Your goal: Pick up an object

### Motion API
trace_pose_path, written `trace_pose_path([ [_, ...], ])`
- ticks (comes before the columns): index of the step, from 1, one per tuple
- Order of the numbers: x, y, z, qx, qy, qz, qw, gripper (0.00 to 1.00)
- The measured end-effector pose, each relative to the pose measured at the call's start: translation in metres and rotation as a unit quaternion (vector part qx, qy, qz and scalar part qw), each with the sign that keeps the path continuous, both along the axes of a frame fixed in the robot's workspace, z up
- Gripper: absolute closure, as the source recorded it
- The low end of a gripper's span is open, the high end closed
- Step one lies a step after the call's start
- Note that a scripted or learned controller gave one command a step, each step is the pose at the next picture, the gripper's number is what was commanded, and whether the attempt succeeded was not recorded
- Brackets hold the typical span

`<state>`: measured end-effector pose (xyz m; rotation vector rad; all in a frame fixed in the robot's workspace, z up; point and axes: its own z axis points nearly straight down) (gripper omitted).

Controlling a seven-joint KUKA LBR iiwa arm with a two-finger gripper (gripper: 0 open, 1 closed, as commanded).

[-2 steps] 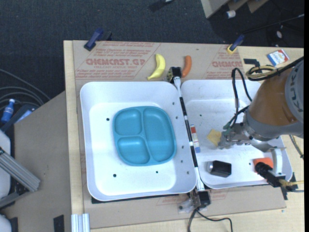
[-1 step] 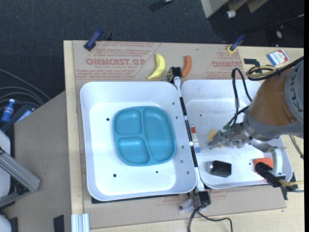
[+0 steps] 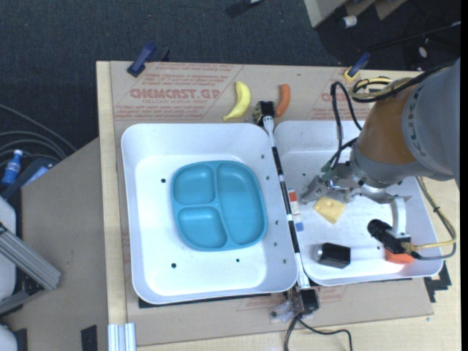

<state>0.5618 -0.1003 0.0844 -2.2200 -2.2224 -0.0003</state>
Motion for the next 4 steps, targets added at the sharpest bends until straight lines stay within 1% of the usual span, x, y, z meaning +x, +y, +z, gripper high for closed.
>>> trace_pose_path([
  [1,0.0,0.0,0.01,-0.0003,-0.001,0.0,1.0,1.0],
  [2,0.0,0.0,0.01,-0.0002,-0.001,0.0,1.0,0.0],
  [3,0.074,0.009,0.0,-0.0004,0.0,0.0,1.0,0.0],
  [4,0.074,0.009,0.011,-0.0012,-0.001,0.0,1.0,1.0],
])
